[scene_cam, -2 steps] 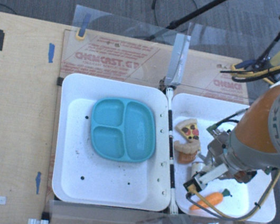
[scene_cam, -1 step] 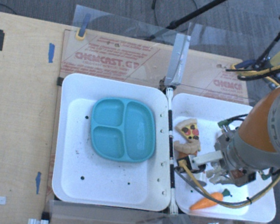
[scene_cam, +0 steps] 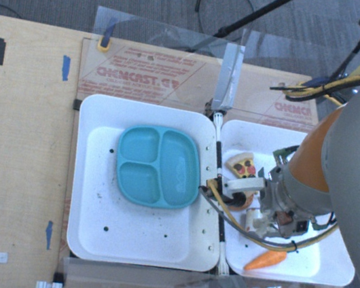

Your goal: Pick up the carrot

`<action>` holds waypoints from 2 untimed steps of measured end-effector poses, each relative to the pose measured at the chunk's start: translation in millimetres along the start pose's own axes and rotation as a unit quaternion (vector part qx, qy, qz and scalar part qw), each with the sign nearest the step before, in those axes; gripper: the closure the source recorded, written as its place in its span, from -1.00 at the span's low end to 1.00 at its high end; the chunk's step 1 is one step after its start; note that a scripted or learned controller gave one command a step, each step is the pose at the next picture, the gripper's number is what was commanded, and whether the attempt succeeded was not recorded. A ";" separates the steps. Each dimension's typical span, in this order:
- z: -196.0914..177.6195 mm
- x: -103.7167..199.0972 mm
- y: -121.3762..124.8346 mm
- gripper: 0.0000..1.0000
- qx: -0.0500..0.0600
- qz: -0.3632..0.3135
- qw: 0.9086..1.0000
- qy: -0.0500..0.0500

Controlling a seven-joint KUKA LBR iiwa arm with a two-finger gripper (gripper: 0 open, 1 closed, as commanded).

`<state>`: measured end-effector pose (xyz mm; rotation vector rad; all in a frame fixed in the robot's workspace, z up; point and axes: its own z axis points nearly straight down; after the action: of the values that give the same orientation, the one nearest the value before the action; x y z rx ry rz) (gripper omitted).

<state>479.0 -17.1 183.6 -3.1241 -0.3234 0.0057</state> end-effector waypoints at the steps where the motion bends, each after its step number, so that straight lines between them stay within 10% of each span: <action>1: -0.1 0.6 -3.6 1.00 0.001 0.001 1.000 -0.001; 2: 0.0 1.3 -7.2 1.00 0.001 0.002 1.000 -0.001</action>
<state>478.8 -9.8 183.6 -3.1236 -0.3173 0.0081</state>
